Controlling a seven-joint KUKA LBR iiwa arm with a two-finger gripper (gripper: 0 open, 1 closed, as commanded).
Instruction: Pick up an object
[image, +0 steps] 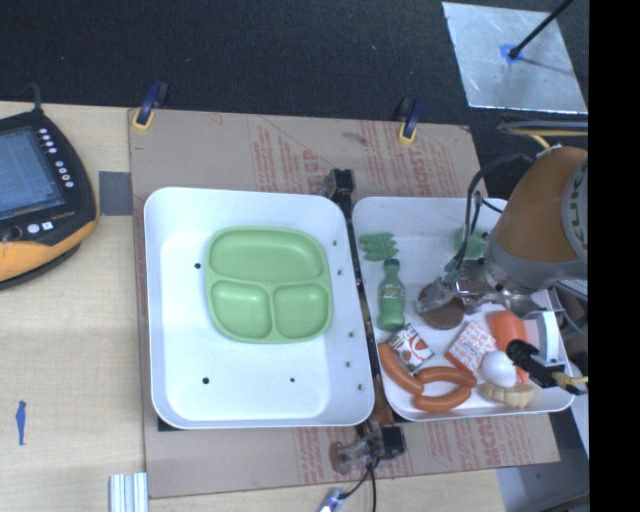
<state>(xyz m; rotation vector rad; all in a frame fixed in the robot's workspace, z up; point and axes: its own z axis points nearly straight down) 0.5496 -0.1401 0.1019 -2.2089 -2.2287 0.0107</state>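
The bench carries two white bins side by side. The left bin holds a green divided plate, sitting up toward its middle. The right bin is crowded, and the arm is right over it, its gripper low beside a brown round piece; whether it is clenched, I cannot tell. Near the front lie curved sausages, just left of the gripper a green bottle, further right a white egg.
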